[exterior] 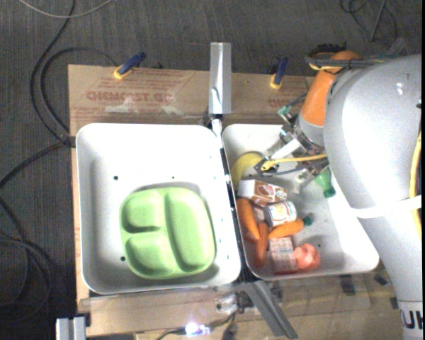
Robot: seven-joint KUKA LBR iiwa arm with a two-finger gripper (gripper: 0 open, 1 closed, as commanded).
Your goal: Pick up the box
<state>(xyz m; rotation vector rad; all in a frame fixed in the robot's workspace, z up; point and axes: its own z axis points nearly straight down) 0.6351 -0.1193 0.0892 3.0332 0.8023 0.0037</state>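
A small white and red printed box (270,190) lies in the right bin (354,255), just below a yellow round fruit (246,165). A second small pink box (281,253) rests near the bin's front wall. My gripper (283,149) hangs under the orange wrist band (317,99), over the far part of the right bin. It is just above and to the right of the yellow fruit, a short way beyond the printed box. The bulky grey arm hides the right side of the bin.
The right bin also holds two carrots (249,220), a small can (280,212), a red tomato (308,256) and a green item (328,187). A green divided plate (168,231) lies in the left bin (99,161). A metal post (219,80) stands behind the bins.
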